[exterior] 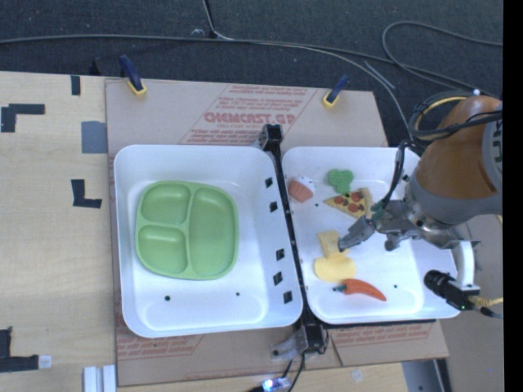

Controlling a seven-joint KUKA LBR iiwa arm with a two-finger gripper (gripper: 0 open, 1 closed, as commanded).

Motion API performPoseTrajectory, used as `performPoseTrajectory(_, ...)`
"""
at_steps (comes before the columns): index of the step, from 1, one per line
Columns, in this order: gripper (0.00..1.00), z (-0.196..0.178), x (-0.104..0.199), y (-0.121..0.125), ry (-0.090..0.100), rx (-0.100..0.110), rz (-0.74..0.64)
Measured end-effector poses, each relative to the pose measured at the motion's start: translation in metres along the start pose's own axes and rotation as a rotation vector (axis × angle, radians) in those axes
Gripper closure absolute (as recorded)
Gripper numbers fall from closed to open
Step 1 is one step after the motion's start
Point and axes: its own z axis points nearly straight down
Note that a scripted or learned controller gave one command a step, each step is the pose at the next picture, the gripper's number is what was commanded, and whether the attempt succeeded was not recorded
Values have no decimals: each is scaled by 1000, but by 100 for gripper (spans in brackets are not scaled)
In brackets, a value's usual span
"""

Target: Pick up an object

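Two white bins side by side — green divided plate in the left bin. Gripper over right bin, beside pizza slice — open or closed, cannot tell.

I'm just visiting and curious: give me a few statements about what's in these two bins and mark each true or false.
1. A green divided plate lies in the left bin. True.
2. The pizza slice lies in the left bin. False: it is in the right bin.
3. The gripper hangs over the right bin. True.
4. The carrot is pinched between the fingers. False: it lies on the bin floor, apart from the gripper.
5. The green plate holds food. False: its compartments are bare.
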Motion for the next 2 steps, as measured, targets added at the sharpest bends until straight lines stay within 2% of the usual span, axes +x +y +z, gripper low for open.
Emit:
performPoseTrajectory(1, 0, -7, 0, 3, -2, -13, -4)
performPoseTrajectory(2, 0, 40, -5, -3, -1, -10, -3)
